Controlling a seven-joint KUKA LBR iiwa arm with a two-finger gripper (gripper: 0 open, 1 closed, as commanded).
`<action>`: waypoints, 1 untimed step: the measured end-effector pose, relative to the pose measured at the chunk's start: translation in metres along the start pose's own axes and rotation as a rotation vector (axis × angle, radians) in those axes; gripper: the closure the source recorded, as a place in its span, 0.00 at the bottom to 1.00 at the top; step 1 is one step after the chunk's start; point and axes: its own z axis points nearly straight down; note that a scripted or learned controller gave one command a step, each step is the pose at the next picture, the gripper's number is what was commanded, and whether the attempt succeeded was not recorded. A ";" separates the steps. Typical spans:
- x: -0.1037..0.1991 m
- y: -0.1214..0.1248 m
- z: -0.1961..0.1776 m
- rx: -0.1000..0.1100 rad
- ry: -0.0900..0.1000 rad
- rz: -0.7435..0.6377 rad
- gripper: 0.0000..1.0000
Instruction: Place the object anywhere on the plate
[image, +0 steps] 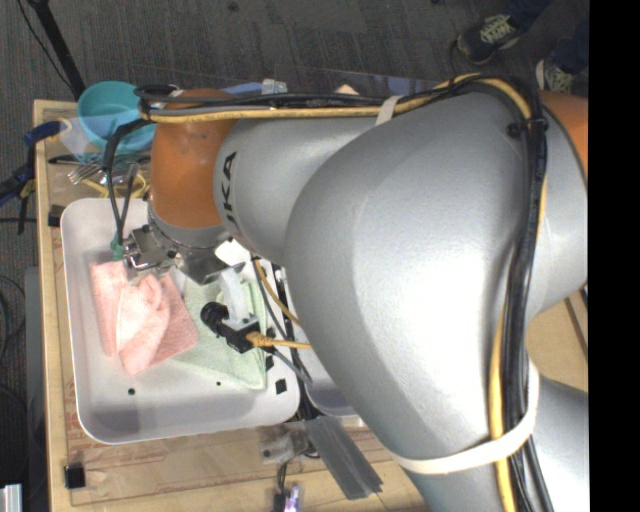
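**Arm lowered over left bin; pink cloth beside the wrist**

The view is largely taken up by the grey arm (420, 260), which is reached in from the right. Its orange band (190, 160) is seen above the wrist, over the upper part of the left white bin (110, 420). The gripper (150, 250) is located at the bin's upper left area, just at the top edge of a pink cloth (140, 315). The state of the jaws cannot be told, as they are hidden by the wrist housing. The pink cloth is laid crumpled in the bin, and a pale green cloth (225, 360) is spread beside it to the right, partly under the arm. A blue cup (105, 110) is noted on the tabletop (180, 470) beyond the bin's upper edge.
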 end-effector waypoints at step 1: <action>0.007 -0.054 0.052 0.000 0.001 -0.230 1.00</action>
